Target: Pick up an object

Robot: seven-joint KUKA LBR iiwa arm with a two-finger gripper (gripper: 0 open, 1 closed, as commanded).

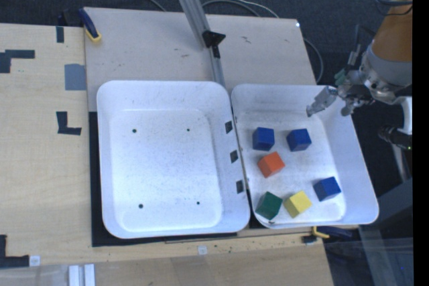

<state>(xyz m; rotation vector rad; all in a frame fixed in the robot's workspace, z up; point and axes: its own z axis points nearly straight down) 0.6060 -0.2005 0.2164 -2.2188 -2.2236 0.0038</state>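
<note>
The right bin (348, 144) holds several cubes: a blue cube (263, 138), a second blue cube (298, 139), an orange cube (271, 163), a third blue cube (327, 188), a yellow cube (297, 203) and a green cube (269, 205). My gripper (331, 106) hangs over the bin's upper right corner, above and to the right of the second blue cube. Its two fingers (317, 105) are spread open with nothing between them. No cube touches the gripper.
The left bin (107, 144) sits beside the right one, their rims meeting at the middle. A slanted metal pole (191, 0) rises from behind the bins. Cables (255, 7) lie on the dark floor at the back.
</note>
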